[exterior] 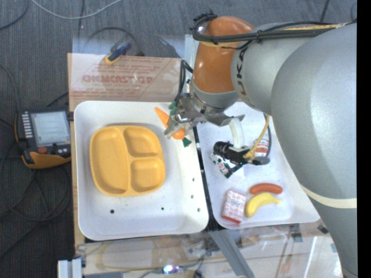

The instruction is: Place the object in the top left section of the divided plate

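A yellow divided plate [111, 161] lies in the left bin [139, 219], with one large section on its left and two smaller ones on its right. An orange toy carrot [162, 116] with a green top hangs above the bin's right rim, just right of the plate's upper corner. My gripper [177, 127] is shut on the carrot, with a metal finger crossing its middle. The orange wrist band sits directly above.
The right bin [290, 216] holds a yellow banana [262, 202], a red sausage [266, 188] and a red-and-white packet [233, 206]. A cardboard sheet [124, 81] lies behind the left bin. A handheld controller [43, 133] rests on the floor at the left.
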Robot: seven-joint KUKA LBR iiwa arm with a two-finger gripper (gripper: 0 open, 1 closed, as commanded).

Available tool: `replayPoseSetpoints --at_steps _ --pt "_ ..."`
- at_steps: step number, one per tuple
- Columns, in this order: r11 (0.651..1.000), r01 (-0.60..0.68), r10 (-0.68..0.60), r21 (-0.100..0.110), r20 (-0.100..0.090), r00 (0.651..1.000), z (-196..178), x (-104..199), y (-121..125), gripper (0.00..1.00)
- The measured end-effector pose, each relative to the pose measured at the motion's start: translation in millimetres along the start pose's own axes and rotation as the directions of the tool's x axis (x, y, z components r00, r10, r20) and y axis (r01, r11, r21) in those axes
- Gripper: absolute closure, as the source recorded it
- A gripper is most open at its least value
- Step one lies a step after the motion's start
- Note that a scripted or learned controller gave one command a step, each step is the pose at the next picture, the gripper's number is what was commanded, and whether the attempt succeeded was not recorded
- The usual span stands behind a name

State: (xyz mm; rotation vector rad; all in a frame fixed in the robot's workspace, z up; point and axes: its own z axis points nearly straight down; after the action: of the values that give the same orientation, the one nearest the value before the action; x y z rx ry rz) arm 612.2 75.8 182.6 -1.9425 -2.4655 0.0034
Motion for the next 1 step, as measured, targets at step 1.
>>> replayPoseSetpoints --at_steps 1 --pt "1.0 -0.001 0.001 0.0 0.0 1.0 -0.1 -0.4 0.0 0.0"
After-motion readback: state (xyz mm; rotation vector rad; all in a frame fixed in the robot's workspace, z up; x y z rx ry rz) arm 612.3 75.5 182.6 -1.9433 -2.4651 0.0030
